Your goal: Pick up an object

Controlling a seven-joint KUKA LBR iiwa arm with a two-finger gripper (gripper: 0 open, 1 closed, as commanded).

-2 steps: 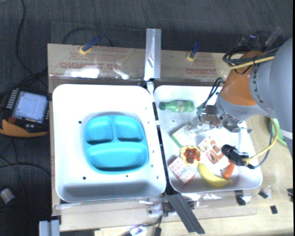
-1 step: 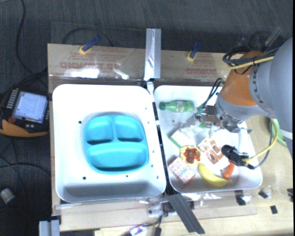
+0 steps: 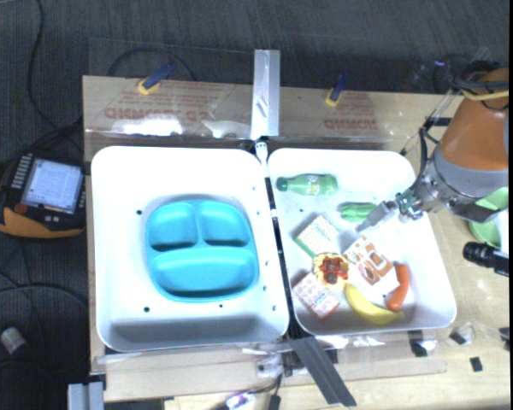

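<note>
A banana (image 3: 369,307) and a red sausage (image 3: 398,287) lie nearest in the right bin (image 3: 440,263) — farther back the gripper (image 3: 378,215) hovers beside a green object (image 3: 356,211), grip state unclear; a green bottle (image 3: 308,184) lies beyond.

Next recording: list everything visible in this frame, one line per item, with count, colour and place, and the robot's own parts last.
left bin: 1, white, left half of bench
divided tray: 1, light blue, inside left bin
right bin: 1, white, right half of bench
bottle: 1, green, lying at far side of right bin
green item: 1, green, just past the gripper
small packets: several, white with coloured print, middle to near part of right bin
banana: 1, yellow, near edge of right bin
carrot-like item: 1, orange-red, beside the banana
handheld screen device: 1, orange and black, left of bench
clamps: 2, yellow and blue, far edge of bench
arm: 1, grey with orange, from the right
gripper: 1, grey, over right bin
</note>
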